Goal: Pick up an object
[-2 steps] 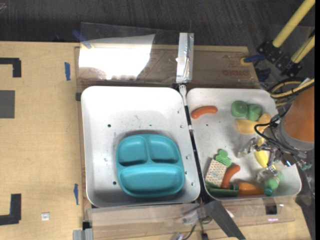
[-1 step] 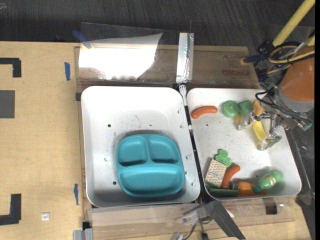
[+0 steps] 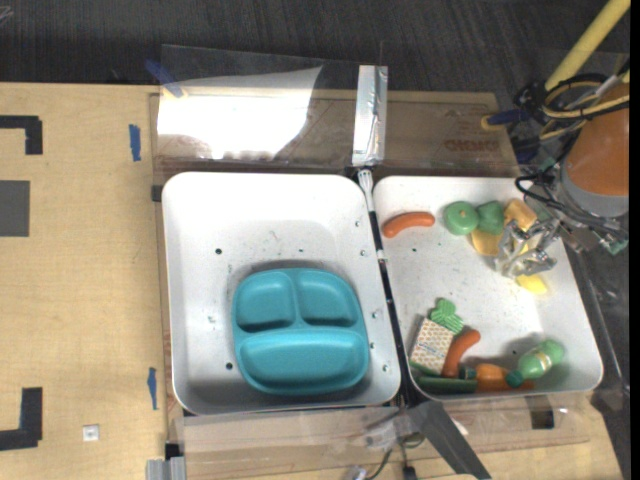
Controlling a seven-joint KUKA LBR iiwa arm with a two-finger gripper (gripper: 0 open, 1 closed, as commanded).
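Several ways of going wrong from here. Reaching in from 3 o'clock and hanging the pincer [image 3: 525, 250] low over the right bin [image 3: 590, 338], at approx 2 o'clock of that bin. Pincer state: cannot tell, w/ metal parts blurring into the toys beneath. Seeing nothing plainly clamped, so not counting anything as held.

Judging the likely target as one of the small pieces right there: yellow chunk [image 3: 518, 214] touching or just beside the pincer at its 12 o'clock, yellow bit [image 3: 533, 285] just beside at 6 o'clock, green round toy [image 3: 461, 217] near at 10 o'clock. Orange sausage [image 3: 408, 223] lying further off toward 9 o'clock, apart from the rest.

Risks, as judgement only:
- Closing between pieces instead of around one, since they are crowding together; probably coming up w/ nothing.
- Nipping two at once, then dropping one or both on lifting.
- Pinching a rounded toy off-centre and squirting it out sideways.
- Nudging pieces toward the bin wall at 3 o'clock, making the next try harder.
- Snagging cables bunching near the wrist at 1 o'clock.

Not worrying about the carrot [image 3: 462, 351] heap at 6 o'clock of the right bin: well apart. Same for the teal tray [image 3: 298, 330] in the left bin [image 3: 190, 268] and the bare tabletop [image 3: 70, 298] at 9 o'clock.
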